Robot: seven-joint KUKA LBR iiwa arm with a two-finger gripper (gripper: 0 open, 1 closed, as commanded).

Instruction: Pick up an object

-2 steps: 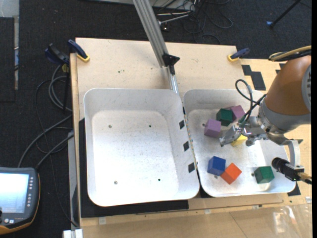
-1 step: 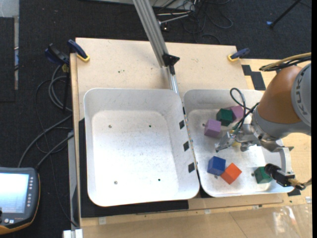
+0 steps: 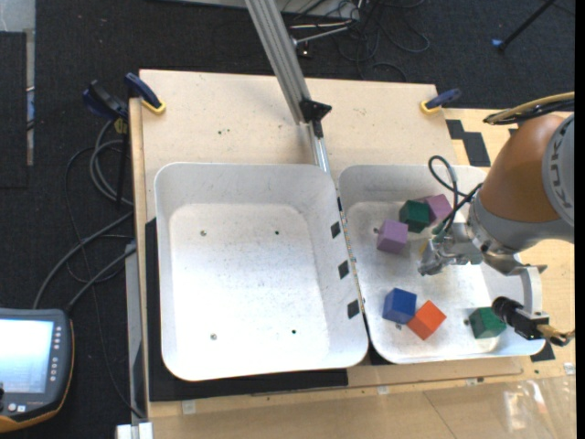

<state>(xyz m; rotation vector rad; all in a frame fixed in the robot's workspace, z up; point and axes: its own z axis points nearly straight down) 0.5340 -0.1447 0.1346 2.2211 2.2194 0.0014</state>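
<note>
The right bin (image 3: 366,190) holds several small blocks. A purple block (image 3: 393,236), a dark green block (image 3: 416,213) and a mauve block (image 3: 439,206) cluster at its far side. A blue cube (image 3: 399,305) and an orange cube (image 3: 426,320) touch each other near the front. Another green block (image 3: 484,323) lies at the front right. My gripper (image 3: 437,252) hangs over the middle of this bin, just right of the purple block and below the green and mauve pair. I see no block in it.
The left bin (image 3: 183,190) sits beside the right one, sharing a raised middle wall (image 3: 343,245). A slanted metal pole (image 3: 283,53) comes down to the bins' far edge. Clamps (image 3: 146,94) (image 3: 439,101) hold the board's back corners.
</note>
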